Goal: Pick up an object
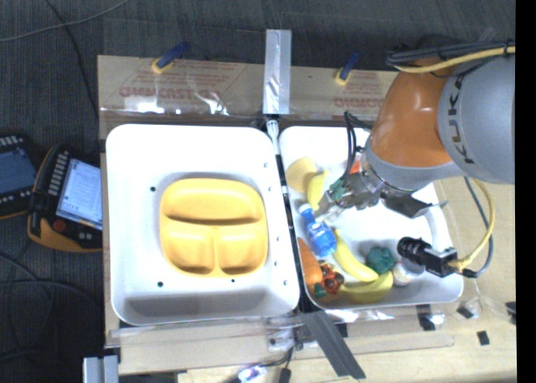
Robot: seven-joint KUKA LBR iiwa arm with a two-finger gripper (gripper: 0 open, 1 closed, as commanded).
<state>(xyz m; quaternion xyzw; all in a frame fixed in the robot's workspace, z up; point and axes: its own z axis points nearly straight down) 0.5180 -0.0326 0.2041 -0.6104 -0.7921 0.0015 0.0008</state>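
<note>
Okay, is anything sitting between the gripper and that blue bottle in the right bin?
Nothing visible does. The gripper hangs just above and right of the blue bottle; the bananas lie beside the bottle, not over it.

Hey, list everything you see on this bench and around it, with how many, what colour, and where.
Bins: two, white, side by side; left bin, right bin.
Tray: one, yellow, three compartments, in the left bin.
Bananas: two, yellow, right bin; one at the back, one at the front.
Bottle: one, blue, right bin, between the bananas.
Green thing: one, dark green, right bin, beside the front banana.
Clamps: two, blue and yellow, on the cardboard behind the bins.
Handheld controller: one, orange and black, left of the bench.
Arm: one, grey with orange band, over the right bin.
Hand: one, above the bottle.
</note>
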